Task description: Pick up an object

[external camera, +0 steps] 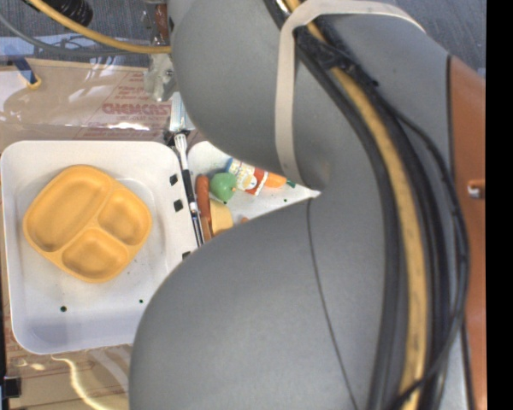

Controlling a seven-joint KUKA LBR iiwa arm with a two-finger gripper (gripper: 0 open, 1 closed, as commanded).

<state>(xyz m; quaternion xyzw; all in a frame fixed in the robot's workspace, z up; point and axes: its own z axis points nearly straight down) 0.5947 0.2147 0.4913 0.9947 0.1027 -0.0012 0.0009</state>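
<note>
A yellow three-compartment plate [87,221] lies in the left white bin [34,323]. Through a small gap under the arm, a strip of the right bin [207,155] shows several small objects: a green ball [221,187], a white toy with red and orange parts [252,178], an orange-brown sausage shape [203,188] and a yellow piece [220,219]. The grey arm [325,229] covers most of the right bin, and it hides the gripper.
A metal divider [188,199] runs between the two bins. Behind the left bin lies a clear plastic sheet with red lettering [85,101]. Yellow cable [68,24] loops across the top left.
</note>
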